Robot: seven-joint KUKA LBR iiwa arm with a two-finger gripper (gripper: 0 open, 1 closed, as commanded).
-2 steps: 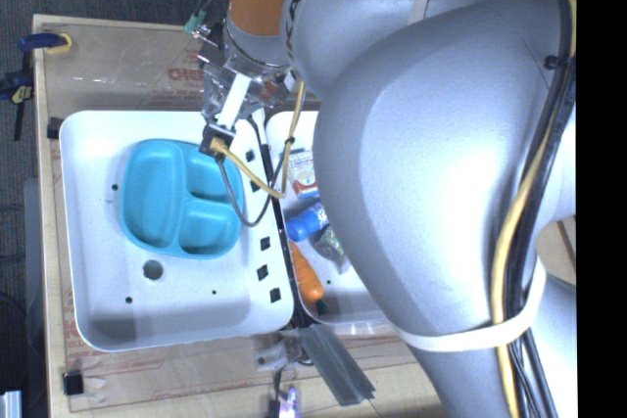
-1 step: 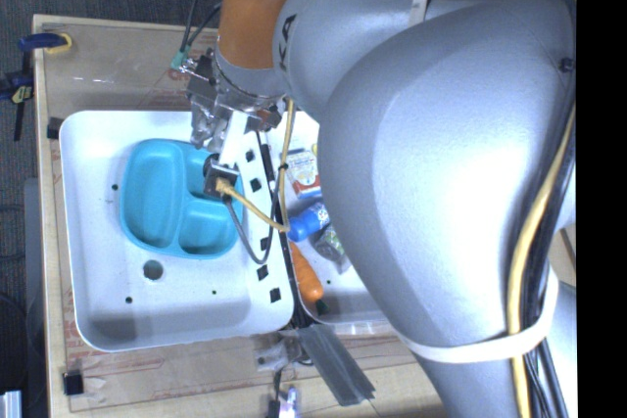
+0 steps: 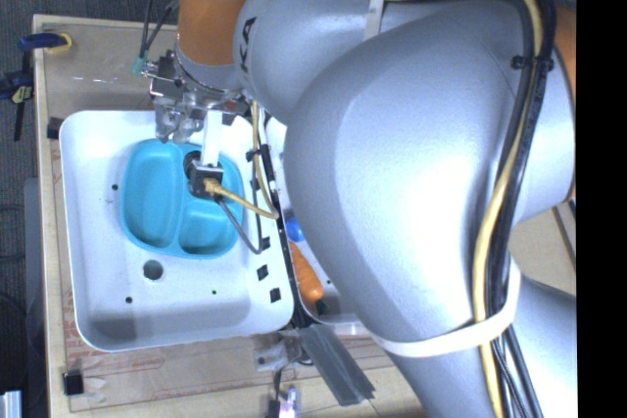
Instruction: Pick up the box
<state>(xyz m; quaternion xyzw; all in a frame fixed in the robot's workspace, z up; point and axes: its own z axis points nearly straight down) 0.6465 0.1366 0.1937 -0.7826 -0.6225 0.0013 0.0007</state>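
The bulky grey arm (image 3: 421,162) lies nearest the camera, covering most of the right-hand bin. At the far left, the wooden counter (image 3: 49,210) carries the shallow white left bin (image 3: 88,308), and in it rests a light-blue, rounded, two-hollow plastic box (image 3: 162,206). The hand (image 3: 174,124) hangs at the box's upper edge; whether it is open or closed I cannot tell. This looks like the approach step. Next it likely needs to settle over a rim and close.

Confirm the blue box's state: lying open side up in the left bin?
Yes. The blue box lies flat in the left bin, its two hollow compartments facing up.
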